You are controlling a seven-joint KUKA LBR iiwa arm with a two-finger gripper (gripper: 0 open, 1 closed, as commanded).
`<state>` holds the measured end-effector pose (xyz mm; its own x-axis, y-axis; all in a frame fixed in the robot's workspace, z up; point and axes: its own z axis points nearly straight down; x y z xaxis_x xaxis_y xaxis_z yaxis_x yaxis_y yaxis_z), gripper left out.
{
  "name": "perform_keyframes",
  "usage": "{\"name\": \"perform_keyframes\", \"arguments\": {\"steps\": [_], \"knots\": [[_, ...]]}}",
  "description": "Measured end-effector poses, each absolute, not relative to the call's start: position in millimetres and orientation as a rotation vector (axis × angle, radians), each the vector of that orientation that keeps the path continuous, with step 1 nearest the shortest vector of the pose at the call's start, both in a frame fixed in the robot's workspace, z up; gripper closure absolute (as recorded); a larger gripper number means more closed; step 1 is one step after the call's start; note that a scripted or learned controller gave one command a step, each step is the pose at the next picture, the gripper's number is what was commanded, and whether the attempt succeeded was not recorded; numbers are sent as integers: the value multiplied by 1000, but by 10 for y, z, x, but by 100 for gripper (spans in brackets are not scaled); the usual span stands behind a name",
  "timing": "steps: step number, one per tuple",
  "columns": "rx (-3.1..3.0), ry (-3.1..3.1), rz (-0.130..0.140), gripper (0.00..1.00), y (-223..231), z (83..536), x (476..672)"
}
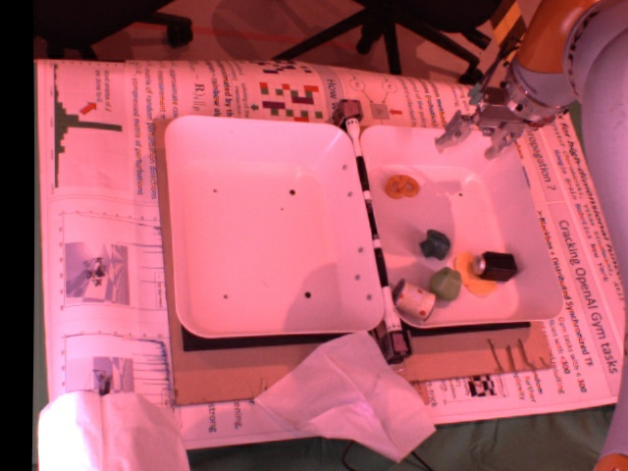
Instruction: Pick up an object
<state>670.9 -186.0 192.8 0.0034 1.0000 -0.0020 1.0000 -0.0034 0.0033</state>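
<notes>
Overhead, the gripper (478,131) hangs open-fingered and holding nothing above the right bin (510,180) — 5 small objects lie below.

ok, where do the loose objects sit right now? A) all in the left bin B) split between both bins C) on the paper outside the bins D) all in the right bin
D: the orange disc, the dark teal lump, the green lump, the black block and the white cup all lie in the right bin, while the hand hangs over its far rim.
</notes>
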Motion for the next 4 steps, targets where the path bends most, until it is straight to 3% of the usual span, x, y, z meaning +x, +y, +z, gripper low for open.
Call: {"name": "perform_keyframes", "arguments": {"steps": [1,2,3,4], "knots": [[2223,2215,1,0,-1860,1928,6709],[2224,2218,-4,0,-1838,1488,6632],[2222,2216,-2,0,-1786,1050,6701],[2213,2211,8,0,-1810,1006,6757]]}}
